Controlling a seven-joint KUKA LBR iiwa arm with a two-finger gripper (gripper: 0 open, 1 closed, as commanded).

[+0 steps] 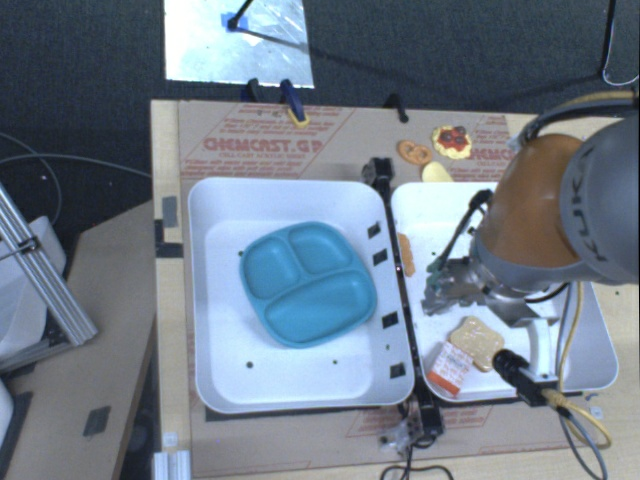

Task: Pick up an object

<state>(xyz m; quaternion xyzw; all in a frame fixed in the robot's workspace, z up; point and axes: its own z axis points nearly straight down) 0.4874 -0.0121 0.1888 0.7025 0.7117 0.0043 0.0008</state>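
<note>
Gripper hangs low in the right bin, can't tell how its grab end is set, nearest pick is the cracker just below it by the red-and-white packet, so I'd center over the cracker before dropping.

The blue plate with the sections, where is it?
The blue plate lies in the middle of the left white bin in the camera view, across the divider from the right bin, where the pincer is.
</note>
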